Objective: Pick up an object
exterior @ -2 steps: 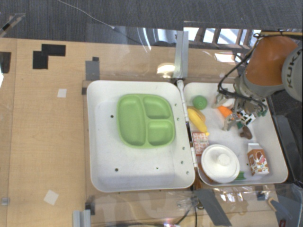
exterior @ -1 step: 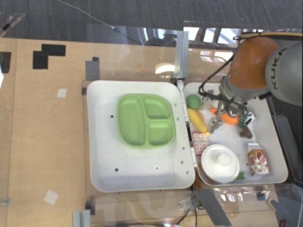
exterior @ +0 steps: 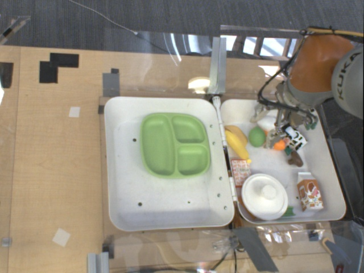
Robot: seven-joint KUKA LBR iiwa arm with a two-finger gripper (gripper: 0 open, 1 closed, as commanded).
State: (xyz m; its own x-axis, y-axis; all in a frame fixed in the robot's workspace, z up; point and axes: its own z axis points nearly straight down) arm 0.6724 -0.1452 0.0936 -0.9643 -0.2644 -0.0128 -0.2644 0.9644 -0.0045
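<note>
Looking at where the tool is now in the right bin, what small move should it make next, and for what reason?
Probably a short, straight descent. The tool hovers in the right bin, just above a small orange object beside the green ball. Nothing is seen between its fingers, so no pick is made yet, and the orange object looks the nearest target.

The claw (exterior: 282,134) is partly covered by cables, so its fingers cannot be judged. The arm (exterior: 335,67) is cut by the right edge. A green thing (exterior: 288,211) hides under the white bowl (exterior: 264,196).
</note>
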